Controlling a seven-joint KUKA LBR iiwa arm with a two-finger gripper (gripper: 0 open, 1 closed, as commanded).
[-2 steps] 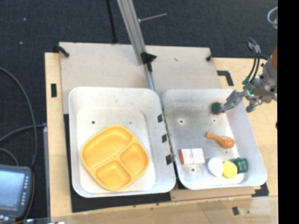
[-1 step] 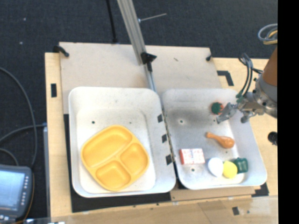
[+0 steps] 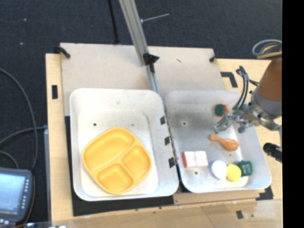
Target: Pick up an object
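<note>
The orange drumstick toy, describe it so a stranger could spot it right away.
Look in the right bin, near its middle-right, just below the gripper. The orange drumstick toy lies there alone, slim and tapered, unlike the round white ball and yellow ball below it.

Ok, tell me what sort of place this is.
Probably a robotics lab test bench: two white bins on a board, a grey and orange arm reaching in, loose cables on the dark floor, and toy-like items such as a yellow divided tray.

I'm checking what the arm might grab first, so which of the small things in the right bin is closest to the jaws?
The orange drumstick-shaped toy, lying just below the gripper; the others sit farther off.
</note>
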